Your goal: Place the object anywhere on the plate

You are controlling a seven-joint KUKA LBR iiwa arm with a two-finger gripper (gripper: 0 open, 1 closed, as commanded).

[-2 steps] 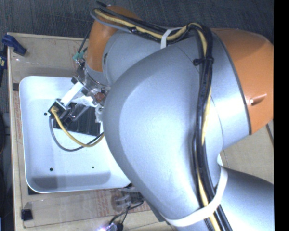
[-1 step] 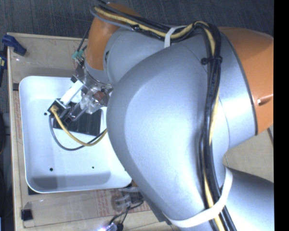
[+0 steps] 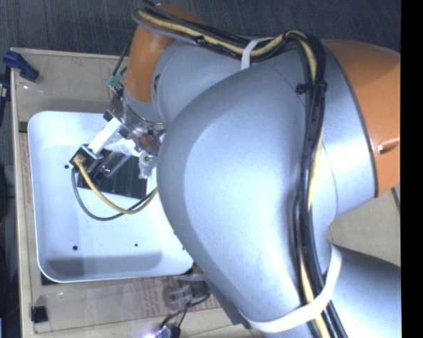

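Claw (image 3: 124, 162) low in white bin (image 3: 63, 255), toward its upper edge, over a dark flat thing (image 3: 125, 180), probably the object. Clenched or released: cannot tell. Step, I judge: pickup. Next: confirm grasp, lift, carry to plate.

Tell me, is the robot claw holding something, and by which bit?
It cannot be told. The gripper is low over the white bin, above a dark shape, and the grey arm hides part of it.
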